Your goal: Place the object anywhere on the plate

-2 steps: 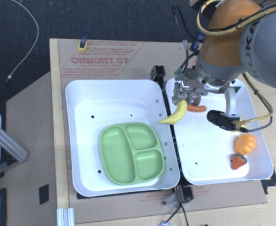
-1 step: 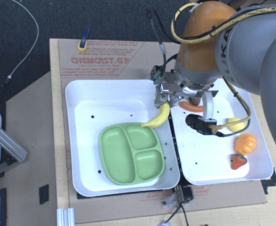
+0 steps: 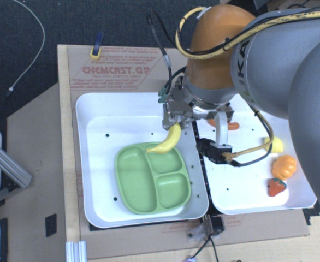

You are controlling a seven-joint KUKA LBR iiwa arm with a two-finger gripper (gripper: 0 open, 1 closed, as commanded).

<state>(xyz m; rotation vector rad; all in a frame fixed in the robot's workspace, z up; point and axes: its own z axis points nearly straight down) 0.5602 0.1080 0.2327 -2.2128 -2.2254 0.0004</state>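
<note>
A green divided plate (image 3: pixel 152 179) lies in the left bin (image 3: pixel 92 146). A yellow banana (image 3: pixel 167 140) hangs over the plate's upper right corner, its top end pinched in my gripper (image 3: pixel 175 125), which is shut on it. The banana's lower tip reaches down to about the plate's rim; whether it touches I cannot tell. The arm's orange band and grey wrist rise above the gripper and hide the divide between the bins behind it.
The right bin (image 3: pixel 247 195) holds an orange fruit (image 3: pixel 284 167), a strawberry-like red piece (image 3: pixel 277 187), a yellow piece (image 3: pixel 276 144) and a small orange carrot-like piece (image 3: pixel 232 126). A printed cardboard sheet (image 3: pixel 122 67) lies behind the bins.
</note>
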